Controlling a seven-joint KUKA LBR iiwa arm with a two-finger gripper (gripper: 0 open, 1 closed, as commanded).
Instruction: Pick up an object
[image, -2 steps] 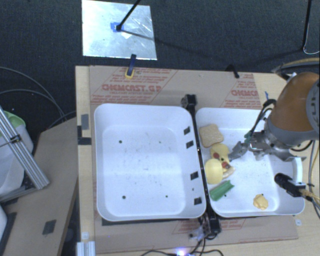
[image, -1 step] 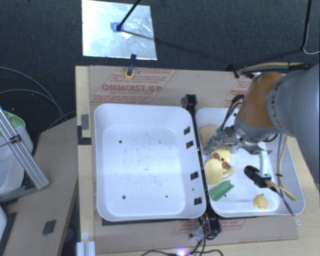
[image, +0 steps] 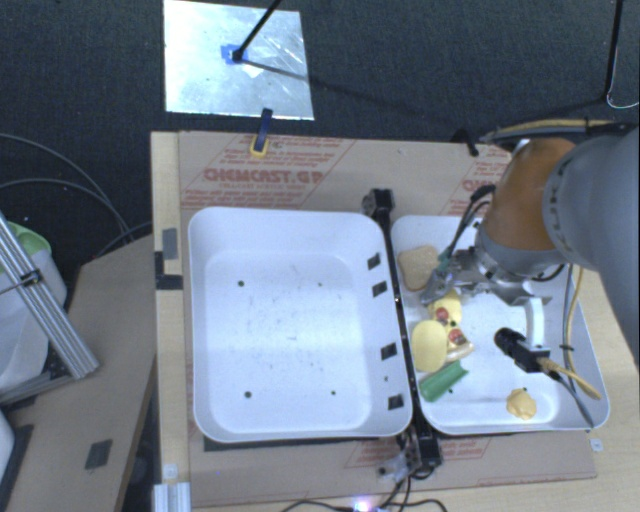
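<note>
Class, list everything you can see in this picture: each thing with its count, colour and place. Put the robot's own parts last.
bins: two, white, side by side on the board
board: one, brown with red lettering, under the bins
tan slab: one, tan, right bin, far left part
large yellow lumps: two, yellow, right bin, near its left wall
small yellow lump: one, yellow, right bin, near front edge
green piece: one, green, right bin, front left
silver sheet: one, silver, on the dark floor beyond the bench
arm: one, grey with orange band, over right bin
gripper: one, grey, above the yellow lumps
</note>
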